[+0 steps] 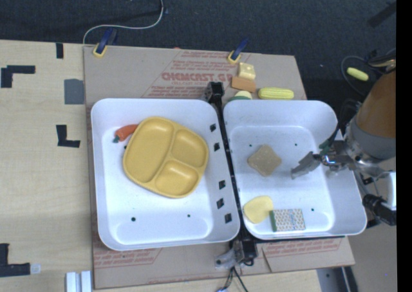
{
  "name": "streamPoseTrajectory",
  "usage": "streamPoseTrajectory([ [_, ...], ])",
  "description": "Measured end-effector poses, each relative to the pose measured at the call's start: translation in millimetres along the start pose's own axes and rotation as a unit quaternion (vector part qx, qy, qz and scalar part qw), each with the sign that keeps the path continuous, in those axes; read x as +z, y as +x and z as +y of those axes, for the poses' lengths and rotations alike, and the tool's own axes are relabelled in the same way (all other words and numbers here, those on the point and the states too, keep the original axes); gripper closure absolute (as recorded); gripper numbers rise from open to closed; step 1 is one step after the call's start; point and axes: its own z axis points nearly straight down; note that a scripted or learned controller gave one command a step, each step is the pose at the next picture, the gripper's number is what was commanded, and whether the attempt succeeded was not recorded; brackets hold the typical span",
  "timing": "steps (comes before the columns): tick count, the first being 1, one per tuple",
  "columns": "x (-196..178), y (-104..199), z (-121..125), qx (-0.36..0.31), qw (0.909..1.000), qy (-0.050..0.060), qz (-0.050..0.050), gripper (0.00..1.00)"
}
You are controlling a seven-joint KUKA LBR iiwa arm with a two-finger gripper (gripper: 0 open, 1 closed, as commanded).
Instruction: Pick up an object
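The right bin [322, 117] holds three loose things. A flat tan-grey piece [264, 160] lies near its middle, a pale yellow piece [257, 208] rests by the front left corner, and a speckled rectangular pad with a green edge [287, 220] sits beside that. My gripper [302, 168] hangs low over the right half of this bin, pointing left. It is a short way right of the tan-grey piece and apart from it. Nothing shows in the gripper.
A yellow divided plate [166, 156] sits in the left bin [103, 175] with an orange carrot-like piece [125, 132] poking out at its upper left. Behind the bins on the cardboard lie a toy corn cob [275, 94], a tan block [244, 79] and a small pale piece [242, 95].
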Motion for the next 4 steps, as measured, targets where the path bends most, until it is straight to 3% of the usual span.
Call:
streamPoseTrajectory([
  [1, 108, 32, 40, -0.002, 1.0, -0.002, -0.001, 0.0],
  [2, 103, 78, 128, -0.004, 1.0, -0.004, 0.0, 0.0],
  [3, 103, 84, 166, -0.002, 1.0, -0.001, -0.001, 0.0],
  [4, 102, 54, 98, 0.002, 1.0, -0.001, 0.0, 0.0],
])
